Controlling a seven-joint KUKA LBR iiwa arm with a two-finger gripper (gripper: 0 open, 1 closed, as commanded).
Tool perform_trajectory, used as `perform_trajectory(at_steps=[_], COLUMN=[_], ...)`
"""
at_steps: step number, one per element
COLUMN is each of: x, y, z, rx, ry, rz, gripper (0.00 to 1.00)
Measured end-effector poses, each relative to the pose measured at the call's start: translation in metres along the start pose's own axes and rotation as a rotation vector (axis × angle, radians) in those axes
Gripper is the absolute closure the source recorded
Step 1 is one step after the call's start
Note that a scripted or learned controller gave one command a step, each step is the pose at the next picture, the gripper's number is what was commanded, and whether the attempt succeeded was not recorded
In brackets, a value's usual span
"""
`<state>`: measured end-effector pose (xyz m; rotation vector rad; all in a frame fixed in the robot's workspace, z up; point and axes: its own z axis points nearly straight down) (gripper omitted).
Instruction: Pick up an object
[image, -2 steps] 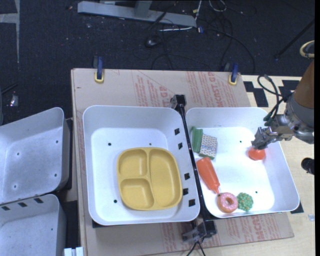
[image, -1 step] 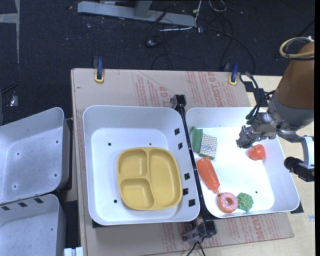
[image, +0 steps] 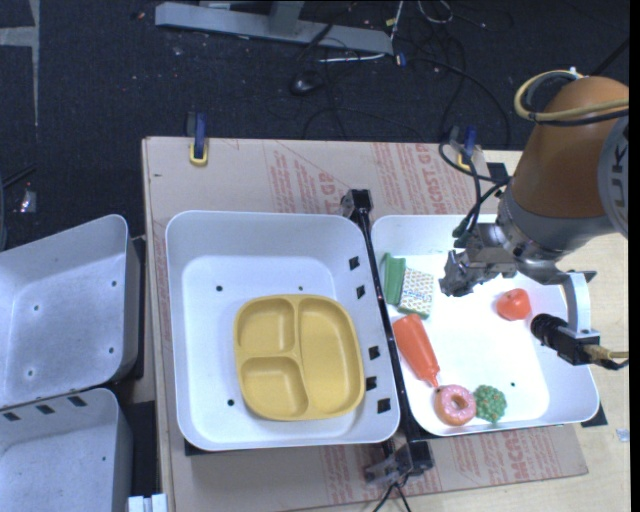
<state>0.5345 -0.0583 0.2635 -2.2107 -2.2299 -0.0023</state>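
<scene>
In the right bin (image: 560, 400) lie an orange carrot (image: 416, 347), a pink-frosted donut (image: 455, 404), a green broccoli piece (image: 490, 402), a red tomato-like piece (image: 514, 304), a green block (image: 394, 280) and a speckled pale packet (image: 418, 291). My gripper (image: 456, 276) hangs over the upper middle of that bin, just right of the speckled packet. Nothing shows between its dark fingers. The arm comes in from the right with its orange band above.
The left bin (image: 200, 250) holds a yellow divided plate (image: 298, 356). A black divider (image: 378, 320) runs between the two bins. More white trays (image: 60, 300) sit off the bench to the left. Cables lie on the dark floor behind.
</scene>
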Motion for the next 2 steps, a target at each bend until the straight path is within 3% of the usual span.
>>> perform_trajectory(at_steps=[2], x=[0.112], y=[-0.016], z=[0.001], rx=[0.002], ry=[0.000], rz=[0.000], gripper=[1.00])
